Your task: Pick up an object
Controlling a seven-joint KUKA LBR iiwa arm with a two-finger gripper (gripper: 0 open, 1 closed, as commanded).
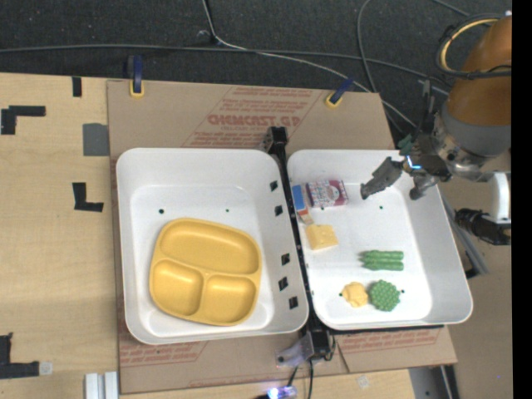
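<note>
The right bin (440, 248) holds several small items. A pink and white carton with a blue end (322, 194) lies near its back left, and a pale yellow wedge (322, 237) lies just in front of that. A green bean pod (382, 260) sits mid-bin. A small yellow piece (355, 294) and a round green broccoli-like piece (384, 295) rest near the front edge. My gripper (397, 183) hovers over the bin's back right part, open, its fingers spread with nothing between them. It is to the right of the carton.
The left bin (133, 181) holds a yellow divided plate (205, 270). A black divider with clips (287, 223) runs between the bins. Cables (249, 48) cross the dark surface behind. The orange band of the arm (490, 65) rises at the right.
</note>
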